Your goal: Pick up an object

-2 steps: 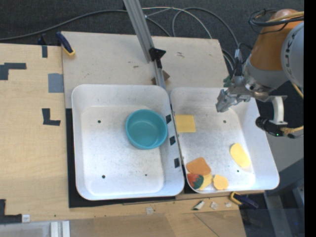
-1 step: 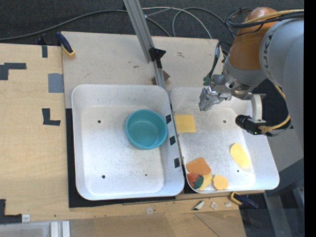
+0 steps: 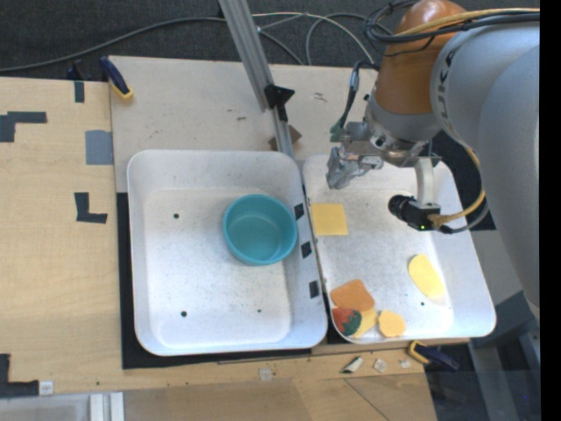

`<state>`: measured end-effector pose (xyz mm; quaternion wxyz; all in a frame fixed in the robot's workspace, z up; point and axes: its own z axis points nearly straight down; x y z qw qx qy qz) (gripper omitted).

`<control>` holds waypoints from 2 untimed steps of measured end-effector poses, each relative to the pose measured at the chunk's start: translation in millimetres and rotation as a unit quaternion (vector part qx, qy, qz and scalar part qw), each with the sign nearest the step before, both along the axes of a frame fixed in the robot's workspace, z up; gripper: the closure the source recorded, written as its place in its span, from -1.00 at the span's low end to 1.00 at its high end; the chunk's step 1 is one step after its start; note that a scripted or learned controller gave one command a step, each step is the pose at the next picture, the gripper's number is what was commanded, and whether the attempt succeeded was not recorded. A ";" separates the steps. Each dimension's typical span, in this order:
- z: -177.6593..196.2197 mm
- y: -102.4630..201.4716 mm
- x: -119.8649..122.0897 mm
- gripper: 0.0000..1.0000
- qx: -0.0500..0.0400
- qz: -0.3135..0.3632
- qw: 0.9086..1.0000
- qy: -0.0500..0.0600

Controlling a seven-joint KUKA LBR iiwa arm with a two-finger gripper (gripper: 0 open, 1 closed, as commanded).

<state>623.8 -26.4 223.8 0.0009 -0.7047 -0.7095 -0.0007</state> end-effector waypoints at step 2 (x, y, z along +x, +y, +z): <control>-3.4 115.1 19.9 1.00 0.000 0.000 1.000 0.000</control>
